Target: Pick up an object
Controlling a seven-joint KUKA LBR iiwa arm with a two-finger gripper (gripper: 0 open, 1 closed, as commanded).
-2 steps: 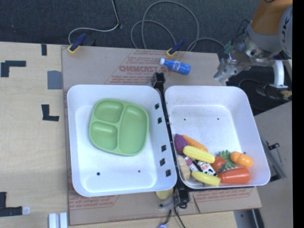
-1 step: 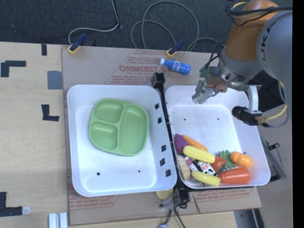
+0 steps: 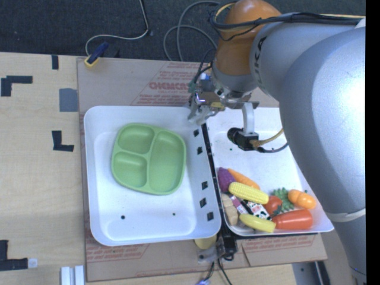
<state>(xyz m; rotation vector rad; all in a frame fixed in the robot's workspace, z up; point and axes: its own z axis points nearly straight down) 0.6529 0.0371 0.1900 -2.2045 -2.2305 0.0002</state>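
Whether the gripper (image 3: 199,110) is clenched or released you cannot tell; it is hanging over the far end of the rim between the plate's bin (image 3: 104,218) and the toys' bin (image 3: 270,162), so a straight descent is risking a strike there. The green divided plate (image 3: 148,159) is lying flat and central, while the toy vegetables (image 3: 261,203) are crowding their bin's near corner, leaving open floor only beyond them.

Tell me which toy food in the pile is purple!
The little purple piece at the pile's upper left corner, nearest the green plate. Its neighbours are yellow corn, an orange carrot and a red piece.
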